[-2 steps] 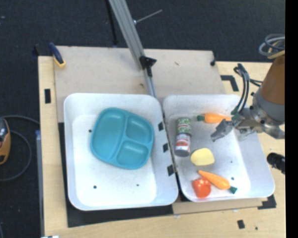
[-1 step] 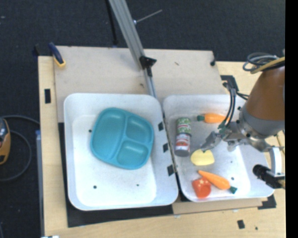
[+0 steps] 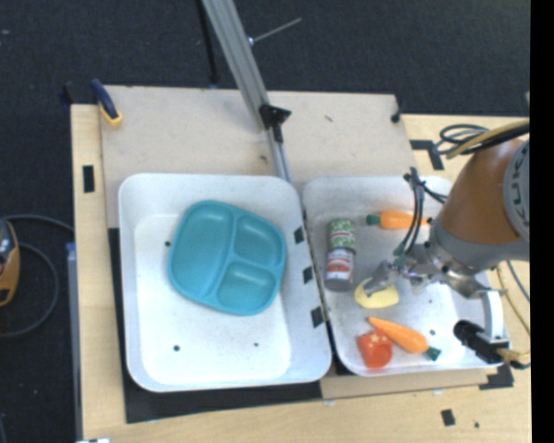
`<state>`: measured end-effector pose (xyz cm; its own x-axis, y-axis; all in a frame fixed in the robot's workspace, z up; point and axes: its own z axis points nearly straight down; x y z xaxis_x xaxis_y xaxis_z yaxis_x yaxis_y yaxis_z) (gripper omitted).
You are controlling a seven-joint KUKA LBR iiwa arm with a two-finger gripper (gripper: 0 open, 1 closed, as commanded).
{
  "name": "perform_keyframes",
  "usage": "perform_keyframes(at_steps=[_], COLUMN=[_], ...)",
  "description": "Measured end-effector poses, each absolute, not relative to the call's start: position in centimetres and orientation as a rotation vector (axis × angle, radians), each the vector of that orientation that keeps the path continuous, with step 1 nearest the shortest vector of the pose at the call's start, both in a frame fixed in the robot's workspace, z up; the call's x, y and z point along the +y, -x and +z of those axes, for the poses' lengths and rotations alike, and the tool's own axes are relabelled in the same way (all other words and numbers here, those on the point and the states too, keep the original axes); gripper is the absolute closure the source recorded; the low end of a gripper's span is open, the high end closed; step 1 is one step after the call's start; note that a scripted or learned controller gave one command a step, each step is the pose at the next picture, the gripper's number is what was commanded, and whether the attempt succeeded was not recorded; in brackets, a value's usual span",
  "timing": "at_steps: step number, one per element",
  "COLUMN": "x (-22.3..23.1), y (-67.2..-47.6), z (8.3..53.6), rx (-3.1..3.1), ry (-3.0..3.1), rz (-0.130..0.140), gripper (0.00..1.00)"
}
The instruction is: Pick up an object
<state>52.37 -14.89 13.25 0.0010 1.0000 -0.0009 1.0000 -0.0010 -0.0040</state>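
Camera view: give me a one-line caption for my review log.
Gripper reaches over the yellow item in the right bin, among carrots, a can and a tomato; blue tray fills the left bin.

The arm [image 3: 485, 215] hides part of the right bin [image 3: 351, 192]; the tool [image 3: 385, 282] (small, dark) covers part of a yellow piece [image 3: 380, 296].

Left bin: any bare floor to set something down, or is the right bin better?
Left bin: bare floor below the blue plate, and a strip along its left wall. Right bin is crowded: jar, yellow piece, two carrots, tomato, with the pincer over them.
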Motion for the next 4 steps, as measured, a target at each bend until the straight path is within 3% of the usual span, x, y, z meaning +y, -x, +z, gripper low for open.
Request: perform_keyframes(at_steps=[1, 2, 4], x=[-15.0, -15.2, -14.4], y=[-52.5, -52.8, -53.9], z=[10.1, 11.6, 24.0], rx=[-2.223, -2.224, -2.233], ry=[2.224, 2.238, 2.222], rz=[0.0, -0.009, -0.007], gripper=[0.0, 1.0, 1.0])
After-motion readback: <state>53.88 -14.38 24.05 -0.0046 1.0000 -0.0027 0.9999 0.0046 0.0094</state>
